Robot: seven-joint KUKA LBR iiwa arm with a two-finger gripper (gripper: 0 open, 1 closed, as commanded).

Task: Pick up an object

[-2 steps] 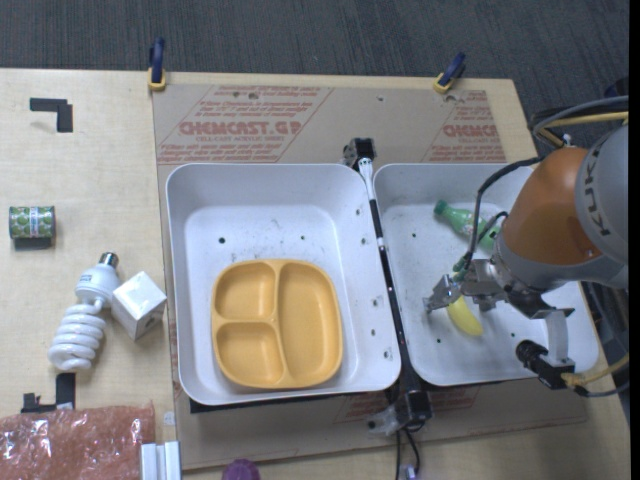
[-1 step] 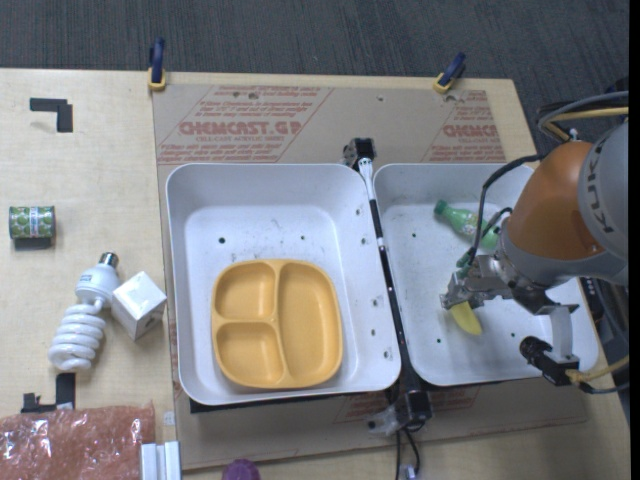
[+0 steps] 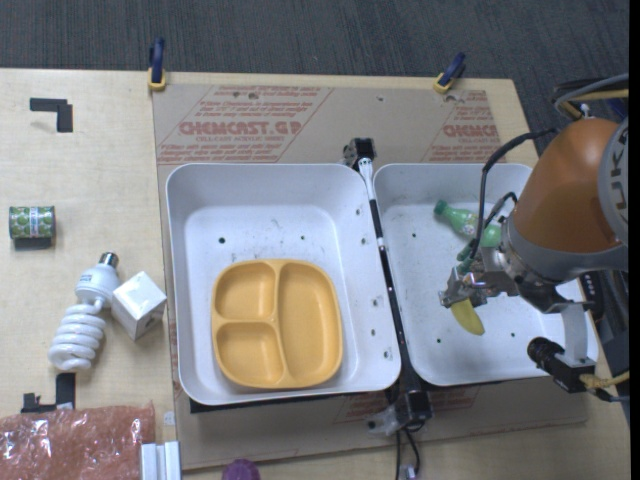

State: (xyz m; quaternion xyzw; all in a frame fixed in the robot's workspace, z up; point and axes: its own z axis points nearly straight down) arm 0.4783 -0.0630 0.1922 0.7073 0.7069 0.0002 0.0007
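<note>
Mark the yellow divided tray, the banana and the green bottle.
yellow divided tray (image 3: 277, 323): camera view, on the central divider ridge.
banana (image 3: 468, 318): camera view, on its exposed lower half.
green bottle (image 3: 458, 216): camera view, on its body.

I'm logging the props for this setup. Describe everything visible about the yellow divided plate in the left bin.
The yellow divided plastic plate looks like smooth, matte plastic, a rounded rectangle with a raised rim and three compartments: one long section on the right, two smaller ones stacked on the left. It lies flat and upright, slightly rotated, on the floor of the left white bin, towards its front. Nothing sits in its compartments.
</note>
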